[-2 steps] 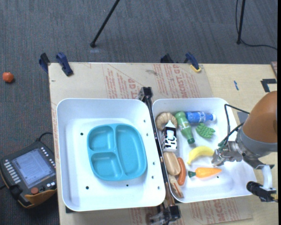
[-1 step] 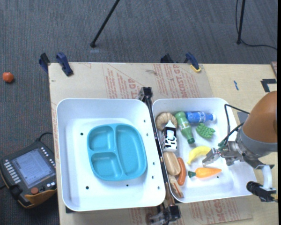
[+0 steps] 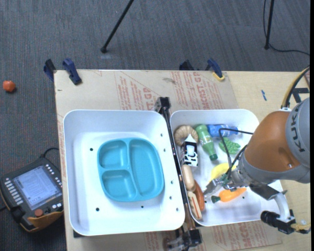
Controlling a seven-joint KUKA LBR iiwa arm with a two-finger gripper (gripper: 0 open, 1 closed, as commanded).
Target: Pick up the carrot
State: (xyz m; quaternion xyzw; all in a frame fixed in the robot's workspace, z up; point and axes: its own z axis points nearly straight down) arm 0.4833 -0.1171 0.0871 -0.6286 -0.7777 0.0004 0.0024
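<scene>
Scanning from the left, I see an orange ball (image 3: 9, 86) on the carpet, a teach pendant (image 3: 31, 192) on the floor, then the worktop (image 3: 120, 88) with its left bin (image 3: 78, 140) holding a blue divided plate (image 3: 130, 169). None of that bears on the job.

In the right bin (image 3: 240, 221) the clutter starts along the left wall: a bagel-like ring (image 3: 184, 134), a black-and-white piece (image 3: 190, 153), a hot dog (image 3: 194, 197). Further right lie a green bottle (image 3: 205, 140), a blue item (image 3: 220, 130) and a yellow piece (image 3: 220, 171).

The carrot (image 3: 231, 195) lies near the bin's front, orange body pointing right, green top to the left. The gripper (image 3: 223, 184) sits right at it, under the orange-banded wrist; I cannot tell how it is set or whether it has the carrot, since the wrist hides that.

I judge the carrot a light, stiff plastic toy, smooth and tapered, so likely to slip. I would take it across the thick middle, not the narrow tip.

The yellow piece just behind and the hot dog to the left crowd the approach and could get nudged.
</scene>
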